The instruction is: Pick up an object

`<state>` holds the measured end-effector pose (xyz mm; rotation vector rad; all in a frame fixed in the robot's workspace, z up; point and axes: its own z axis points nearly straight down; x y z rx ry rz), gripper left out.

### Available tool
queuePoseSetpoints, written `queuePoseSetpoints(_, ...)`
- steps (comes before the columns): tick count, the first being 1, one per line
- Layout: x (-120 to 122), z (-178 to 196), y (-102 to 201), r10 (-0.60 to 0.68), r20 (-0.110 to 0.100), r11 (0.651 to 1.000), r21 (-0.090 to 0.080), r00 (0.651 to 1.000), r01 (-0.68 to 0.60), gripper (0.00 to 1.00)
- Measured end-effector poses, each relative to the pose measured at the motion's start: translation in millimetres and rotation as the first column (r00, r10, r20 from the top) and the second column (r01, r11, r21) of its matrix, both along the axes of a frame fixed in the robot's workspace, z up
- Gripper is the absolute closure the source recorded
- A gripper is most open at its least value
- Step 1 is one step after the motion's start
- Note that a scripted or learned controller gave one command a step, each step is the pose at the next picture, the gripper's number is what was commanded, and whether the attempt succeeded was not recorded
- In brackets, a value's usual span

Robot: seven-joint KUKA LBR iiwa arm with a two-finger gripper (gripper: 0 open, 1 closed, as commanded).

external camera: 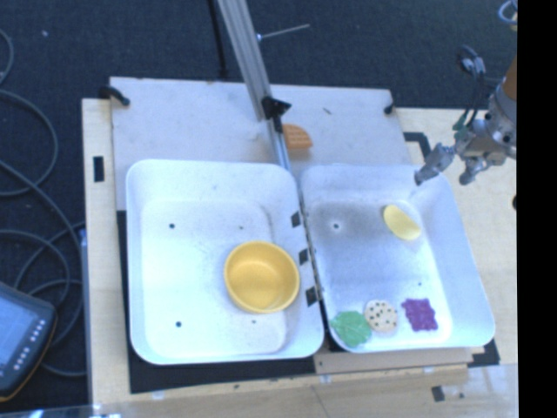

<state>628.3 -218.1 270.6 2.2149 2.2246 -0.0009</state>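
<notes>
Right shallow white plastic bin point(452, 233): four small objects, all lying loose on its speckled, matte floor.
- One flat, pale yellow oval piece point(401, 222), smooth surface, in the upper right part of the bin, well apart from the others.
- One green leaf-shaped piece with a ruffled edge point(351, 327), at the near rim.
- One round beige cookie-like disc with dark spots point(380, 316), just beside the green piece, possibly touching it.
- One purple, knobbly, roughly square piece point(420, 314), near the disc, a small gap between them.
The last three form a row along the near edge.

Left shallow white plastic bin point(174, 198): one round yellow bowl point(261, 276), smooth and glossy, upright, mouth up, in the right-hand half of the bin, near the divide between the two bins. The floor of this bin is smoother-looking, with a few dark specks.

Gripper point(445, 167): grey metal, two fingers point(429, 169) spread apart, nothing between them. It hangs above the far right corner of the right bin, up and to the right of the pale yellow oval, not touching it. The arm enters from the right edge, the wrist tilted down toward the bin.

Surroundings: light wooden table point(100, 233) under both bins; one slanted silver aluminium rail point(248, 59) from the top of the view to the gap between the bins; one small orange rounded object point(297, 138) beside its base, outside the bins; black cables point(26, 146) on the dark floor at left.
</notes>
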Motion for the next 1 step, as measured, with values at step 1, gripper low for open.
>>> queuePoseSetpoints(1,-0.1,0.1,-0.4,0.0,-0.001,1.0,-0.001,1.0,0.0,0.0)
